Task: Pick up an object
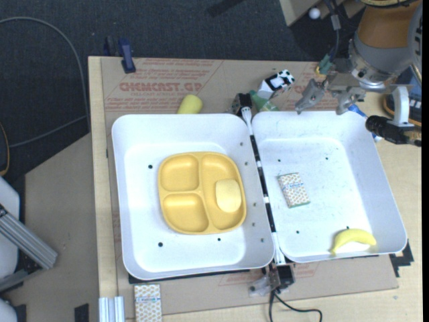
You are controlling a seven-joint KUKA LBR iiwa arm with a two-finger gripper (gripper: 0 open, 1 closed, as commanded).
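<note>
Above the far rim of the right shallow white bin point(375, 180), the tool point(330, 101) hangs w/ its two grey fingers point(310, 99) spread apart, nothing between them. Nearest candidate: small flat patterned packet point(293, 189), on the bin floor, below-left of the tool in view, long axis roughly near-to-far. Yellow plastic banana point(353, 241) lies in the near right corner, further off. Cardboard sheet point(161, 79) on the table reads approx "CHEMCAST GP".

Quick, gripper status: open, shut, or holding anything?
Two-finger gripper: open, fingers spread, holding nothing, above the far edge of the right white bin.
</note>
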